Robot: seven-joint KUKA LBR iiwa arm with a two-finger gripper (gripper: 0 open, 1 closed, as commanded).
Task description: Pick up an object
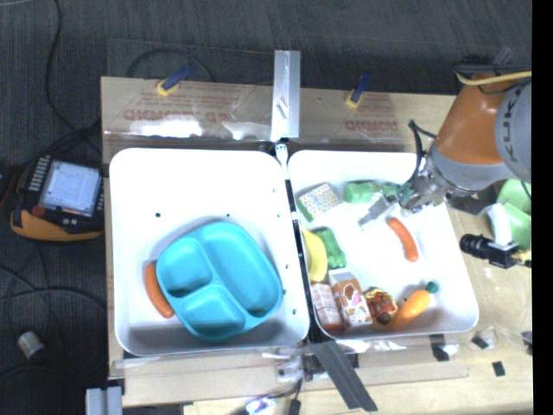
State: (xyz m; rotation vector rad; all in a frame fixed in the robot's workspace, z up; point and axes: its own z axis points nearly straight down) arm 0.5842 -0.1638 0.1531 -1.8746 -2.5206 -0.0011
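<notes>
A grey-and-orange arm (484, 141) reaches over the tabletop (199, 111) into the right bin (462, 309), its gripper (393, 204) hovering low near that bin's far side. Whether the gripper is spread or pressed together cannot be told from this slant; nothing shows between its tips.

Far off to the gripper's left, in the left bin (138, 180), sits a blue divided tray (220, 279) with an orange sausage (157, 290) tucked against its outer edge.

The likeliest target, a red-orange sausage (403, 238), lies loose on bare white floor just below the gripper, apart from it and clear of other items. Its long axis runs on a diagonal, the upper end pointing back toward the gripper and the lower end toward the bin's near right.

Around it: a green packet (363, 191) just left of the gripper, a checked packet (319, 199) farther left, a banana (314, 255) by the dividing wall, and a toy carrot (412, 304) at the near wall.

The step in hand appears to be the approach. The next move would call for shifting over the sausage's middle, turning to close across its narrow width, and descending.
</notes>
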